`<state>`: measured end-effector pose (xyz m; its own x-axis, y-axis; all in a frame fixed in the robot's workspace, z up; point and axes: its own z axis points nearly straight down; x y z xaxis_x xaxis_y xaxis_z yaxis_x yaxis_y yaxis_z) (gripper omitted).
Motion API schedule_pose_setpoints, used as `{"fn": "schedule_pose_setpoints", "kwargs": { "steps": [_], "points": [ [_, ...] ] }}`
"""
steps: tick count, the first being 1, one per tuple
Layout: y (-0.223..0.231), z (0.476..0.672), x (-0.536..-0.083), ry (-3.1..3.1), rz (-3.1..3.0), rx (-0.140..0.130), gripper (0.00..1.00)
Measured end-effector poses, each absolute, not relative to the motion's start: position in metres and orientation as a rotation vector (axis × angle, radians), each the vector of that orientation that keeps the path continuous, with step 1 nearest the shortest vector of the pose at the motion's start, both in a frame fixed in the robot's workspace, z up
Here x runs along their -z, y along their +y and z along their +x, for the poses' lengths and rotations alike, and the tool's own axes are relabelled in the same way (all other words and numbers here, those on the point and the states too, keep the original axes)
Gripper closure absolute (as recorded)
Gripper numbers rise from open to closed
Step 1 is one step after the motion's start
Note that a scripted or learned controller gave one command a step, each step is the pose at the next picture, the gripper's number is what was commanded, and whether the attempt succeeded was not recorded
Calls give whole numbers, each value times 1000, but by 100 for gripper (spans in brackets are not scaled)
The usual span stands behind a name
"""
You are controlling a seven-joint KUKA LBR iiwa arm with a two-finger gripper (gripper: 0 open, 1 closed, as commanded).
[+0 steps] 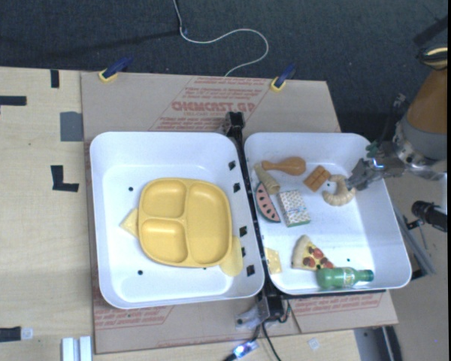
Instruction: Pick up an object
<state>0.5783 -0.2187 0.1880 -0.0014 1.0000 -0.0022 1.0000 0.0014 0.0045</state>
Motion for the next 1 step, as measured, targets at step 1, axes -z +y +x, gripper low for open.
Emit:
{"fn": "schedule_pose_setpoints", "kwargs": {
  "steps": [1],
  "points": [
    [-218,579,-227,2221,2217,-3,100]
  ]
}}
